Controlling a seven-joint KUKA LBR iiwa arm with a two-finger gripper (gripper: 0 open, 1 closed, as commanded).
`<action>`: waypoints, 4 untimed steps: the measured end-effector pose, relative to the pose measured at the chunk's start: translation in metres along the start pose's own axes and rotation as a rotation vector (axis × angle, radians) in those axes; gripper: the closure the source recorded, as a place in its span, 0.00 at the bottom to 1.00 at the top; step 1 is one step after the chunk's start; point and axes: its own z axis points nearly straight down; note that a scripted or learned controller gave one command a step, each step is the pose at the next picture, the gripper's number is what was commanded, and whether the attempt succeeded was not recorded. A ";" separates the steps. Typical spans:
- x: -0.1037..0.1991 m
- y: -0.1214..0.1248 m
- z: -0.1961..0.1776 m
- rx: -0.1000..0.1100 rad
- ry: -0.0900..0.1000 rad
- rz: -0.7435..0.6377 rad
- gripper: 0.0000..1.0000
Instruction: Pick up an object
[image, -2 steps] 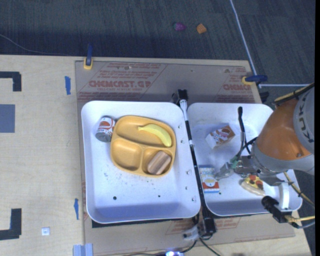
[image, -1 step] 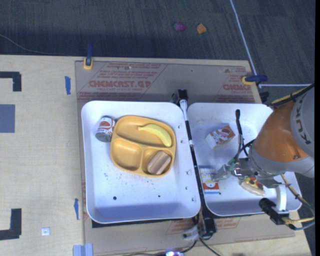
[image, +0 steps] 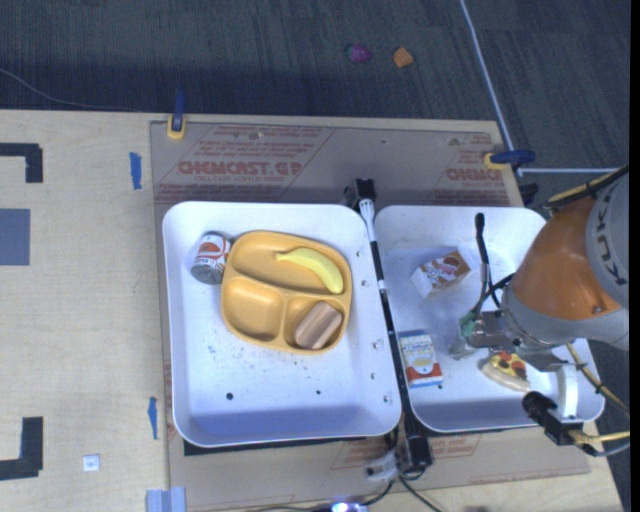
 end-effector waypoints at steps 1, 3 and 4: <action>-0.001 0.000 0.000 0.000 -0.002 0.001 0.00; -0.001 0.001 -0.010 -0.003 -0.002 0.000 0.00; -0.001 -0.003 0.011 0.012 0.008 -0.002 0.00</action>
